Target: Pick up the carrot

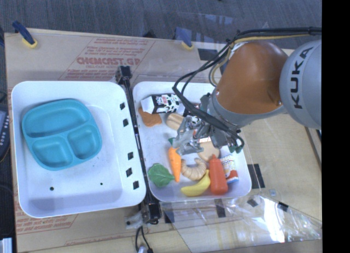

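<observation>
Domed orange wrist band (249, 80), metal gripper (188, 140) fingers apart over tapered carrot (174, 164)

The surface (262, 137) is covered with brown cardboard printed in red lettering toward the upper left of the frame. Two shallow white bins sit directly on it, side by side and touching along a black hinged seam at centre: the left bin (22, 192) and the right bin (243, 183). A yellow-and-blue clamp (24, 34) grips the upper left edge, another clamp (183, 37) the top centre. Crumpled clear plastic (273, 219) lies at lower right.
</observation>
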You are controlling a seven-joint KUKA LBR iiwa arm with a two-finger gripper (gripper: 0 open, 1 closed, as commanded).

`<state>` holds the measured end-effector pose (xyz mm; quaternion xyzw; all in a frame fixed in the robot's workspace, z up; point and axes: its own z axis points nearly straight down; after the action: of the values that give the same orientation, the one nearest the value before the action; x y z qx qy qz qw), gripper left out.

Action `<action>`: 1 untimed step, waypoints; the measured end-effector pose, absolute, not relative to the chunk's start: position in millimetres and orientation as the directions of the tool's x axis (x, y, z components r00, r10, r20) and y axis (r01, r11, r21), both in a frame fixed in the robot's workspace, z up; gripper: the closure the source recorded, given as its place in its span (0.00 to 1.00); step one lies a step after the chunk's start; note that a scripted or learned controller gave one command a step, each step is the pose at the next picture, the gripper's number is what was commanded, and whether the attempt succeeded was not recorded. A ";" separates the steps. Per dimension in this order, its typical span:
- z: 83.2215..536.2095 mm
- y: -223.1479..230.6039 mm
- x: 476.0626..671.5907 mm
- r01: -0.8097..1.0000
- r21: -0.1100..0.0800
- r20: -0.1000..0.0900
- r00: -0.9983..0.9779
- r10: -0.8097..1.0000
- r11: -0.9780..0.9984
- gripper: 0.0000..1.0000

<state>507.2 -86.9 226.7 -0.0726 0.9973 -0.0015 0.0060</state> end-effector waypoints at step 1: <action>93.9 -94.1 504.7 -0.475 -0.004 -0.006 -0.880 -0.475 0.880 1.00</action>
<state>504.7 -94.1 93.9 -0.2449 0.9695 -0.0011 0.0032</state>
